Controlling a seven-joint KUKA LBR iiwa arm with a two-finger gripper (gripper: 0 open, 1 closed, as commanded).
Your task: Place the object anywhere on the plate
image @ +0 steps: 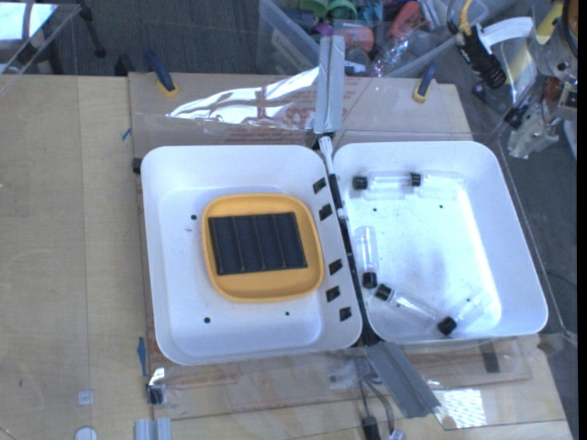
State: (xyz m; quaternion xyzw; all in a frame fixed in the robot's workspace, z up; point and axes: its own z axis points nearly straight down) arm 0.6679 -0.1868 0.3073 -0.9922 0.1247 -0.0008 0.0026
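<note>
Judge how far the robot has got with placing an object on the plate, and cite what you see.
Nothing looks done: the yellow plate in the left bin carries only its dark ribbed centre. Nothing is in hand; the arm sits at the upper right, away from both bins. All three clear tubes still lie in the right bin.

Arm [541, 81] raised at upper right, outside bins

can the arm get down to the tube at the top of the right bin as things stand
Probably yes. The tube lies alone near the right bin's back wall, apart from the other tubes, with nothing over it. The nearby wall may crowd the pincer.
</note>
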